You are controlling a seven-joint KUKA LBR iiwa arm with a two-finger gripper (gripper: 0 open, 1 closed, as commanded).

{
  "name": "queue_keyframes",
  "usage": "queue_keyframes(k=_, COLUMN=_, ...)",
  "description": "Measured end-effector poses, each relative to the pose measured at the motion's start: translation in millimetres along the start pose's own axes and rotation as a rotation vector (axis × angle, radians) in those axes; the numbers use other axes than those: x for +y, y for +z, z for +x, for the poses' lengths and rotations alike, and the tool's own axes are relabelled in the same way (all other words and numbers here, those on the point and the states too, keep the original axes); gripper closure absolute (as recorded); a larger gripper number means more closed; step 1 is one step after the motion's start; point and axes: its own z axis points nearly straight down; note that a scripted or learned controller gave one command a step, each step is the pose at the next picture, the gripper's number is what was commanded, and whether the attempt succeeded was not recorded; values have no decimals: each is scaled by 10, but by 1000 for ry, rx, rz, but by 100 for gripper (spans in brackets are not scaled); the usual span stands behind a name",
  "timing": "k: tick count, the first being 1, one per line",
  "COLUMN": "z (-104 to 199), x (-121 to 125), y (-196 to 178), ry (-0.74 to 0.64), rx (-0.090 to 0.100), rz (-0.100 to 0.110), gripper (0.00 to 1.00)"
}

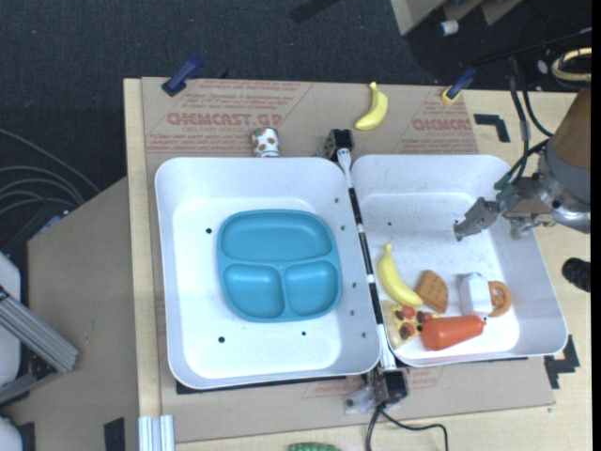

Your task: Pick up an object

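The right bin (441,181) holds several toy foods along its near side: a yellow banana (395,279), a brown waffle piece (433,290), an orange-red carrot (454,331), a white block (474,293) with a brown pretzel (499,297) beside it, and a small pizza slice (405,321). My gripper (490,225) hangs over the bin's far right part, above bare floor and apart from the foods. It is open, and nothing sits between its fingers. The arm comes in from the right edge.
The left bin (188,195) holds a blue divided plate (278,263). On the bench behind the bins lie a second yellow banana (373,109) and a small patterned cup (266,141). A black clip (338,143) sits where the bins meet.
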Motion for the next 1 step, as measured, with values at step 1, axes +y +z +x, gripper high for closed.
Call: queue_keyframes(k=1, z=537, x=163, y=1408, ry=-1, rx=-1, rz=-1, gripper=0)
